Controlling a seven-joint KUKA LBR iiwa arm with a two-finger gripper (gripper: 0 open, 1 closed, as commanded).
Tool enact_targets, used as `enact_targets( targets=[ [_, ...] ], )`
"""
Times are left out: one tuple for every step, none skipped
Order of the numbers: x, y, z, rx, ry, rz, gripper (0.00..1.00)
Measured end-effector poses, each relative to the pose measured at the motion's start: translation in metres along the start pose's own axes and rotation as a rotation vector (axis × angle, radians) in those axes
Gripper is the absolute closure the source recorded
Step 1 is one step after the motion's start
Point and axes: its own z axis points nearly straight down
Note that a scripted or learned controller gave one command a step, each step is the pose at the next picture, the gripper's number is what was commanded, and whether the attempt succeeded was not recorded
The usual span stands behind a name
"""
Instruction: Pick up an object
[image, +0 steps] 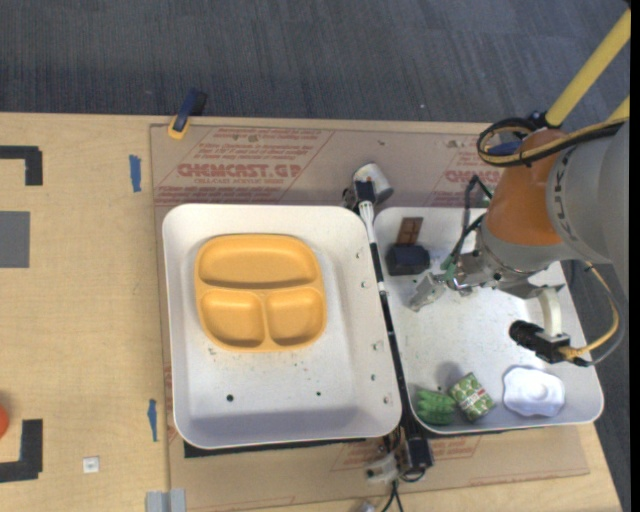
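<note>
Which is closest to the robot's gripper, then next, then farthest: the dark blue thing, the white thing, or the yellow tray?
From the gripper:
1. Dark blue thing, just above-left, in the right bin.
2. White thing, in the right bin's lower right corner.
3. Yellow tray, over in the left bin.

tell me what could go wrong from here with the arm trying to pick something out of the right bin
1. The gripper hangs over bare floor of the right white bin, beside the dark blue block; closing here may catch nothing.
2. That block lies close to the bin's left wall and the brown rectangular piece, so a grasp could hit the wall or nudge both.
3. The green leafy toy, green patterned can and white rounded object crowd the near edge, inviting a double pick.
</note>
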Motion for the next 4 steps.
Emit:
enact_targets(
  targets=[
    [0.005, -0.048, 0.000, -0.001, 0.000, 0.037, 0.00],
    [0.022, -0.109, 0.000, 0.000, 0.002, 0.383, 0.00],
    [-0.050, -0.089, 0.000, -0.003, -0.003, 0.255, 0.00],
    [-0.014, -0.027, 0.000, -0.003, 0.000, 0.226, 0.00]
  ],
)
